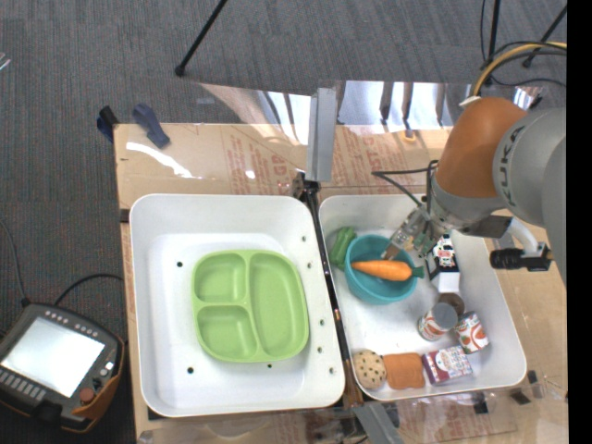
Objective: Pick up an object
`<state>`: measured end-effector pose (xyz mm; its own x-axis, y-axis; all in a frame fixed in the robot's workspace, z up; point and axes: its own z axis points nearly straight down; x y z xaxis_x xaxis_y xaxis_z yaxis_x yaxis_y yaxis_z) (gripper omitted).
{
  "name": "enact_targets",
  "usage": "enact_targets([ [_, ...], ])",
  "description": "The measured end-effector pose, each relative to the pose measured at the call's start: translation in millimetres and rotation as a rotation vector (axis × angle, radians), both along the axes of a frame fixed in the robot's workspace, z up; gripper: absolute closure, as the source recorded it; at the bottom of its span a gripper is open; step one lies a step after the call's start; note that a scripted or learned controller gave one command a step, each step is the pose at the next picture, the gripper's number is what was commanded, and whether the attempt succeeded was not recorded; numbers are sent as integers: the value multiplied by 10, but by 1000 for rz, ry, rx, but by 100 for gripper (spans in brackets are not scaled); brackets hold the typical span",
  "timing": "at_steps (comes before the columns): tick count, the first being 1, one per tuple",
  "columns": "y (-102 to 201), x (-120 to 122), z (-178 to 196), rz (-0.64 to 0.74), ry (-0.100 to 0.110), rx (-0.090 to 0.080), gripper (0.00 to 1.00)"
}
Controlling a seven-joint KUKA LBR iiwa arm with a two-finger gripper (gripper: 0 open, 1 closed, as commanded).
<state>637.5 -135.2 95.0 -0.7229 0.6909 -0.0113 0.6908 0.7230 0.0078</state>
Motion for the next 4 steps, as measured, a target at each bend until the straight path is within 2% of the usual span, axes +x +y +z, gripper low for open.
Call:
enact_targets([
  [1,11,-29,-55,1,10,1,0],
  [2,298,-573,-78,-70,15,3,0],
  [3,334,-1330,-83,-276,15,3,0],
  [4,387,-1583,-51,-266,-1,-3,0],
])
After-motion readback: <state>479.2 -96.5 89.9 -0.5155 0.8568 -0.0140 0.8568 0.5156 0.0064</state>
